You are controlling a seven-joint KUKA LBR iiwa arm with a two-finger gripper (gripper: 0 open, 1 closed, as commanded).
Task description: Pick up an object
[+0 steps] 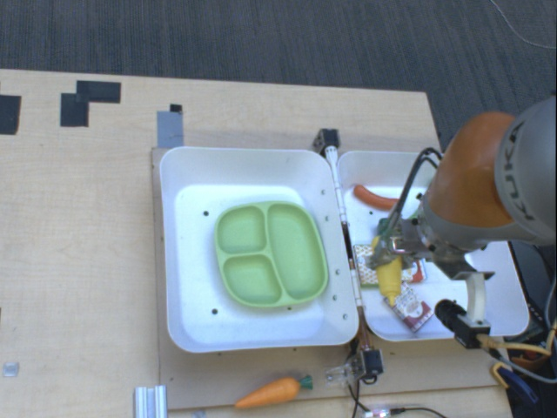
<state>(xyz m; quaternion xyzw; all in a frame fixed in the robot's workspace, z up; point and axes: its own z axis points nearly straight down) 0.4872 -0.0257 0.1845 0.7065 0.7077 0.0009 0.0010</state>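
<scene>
You've got the gripper (389,249) down in the right bin (513,316), right over the yellow corn cob (390,277) in a small heap with a red-and-white packet (414,313). Can't tell what its grip is doing from here. A hot dog (376,198) lies nearby; the green divided plate (271,254) sits in the left bin (174,233).

Pale wooden bench (78,233) against dark grey carpeted floor (261,24)

Green divided plate (271,254); white bins (191,233); orange carrot (271,392); red sausage (375,198); yellow object (389,276)
</scene>
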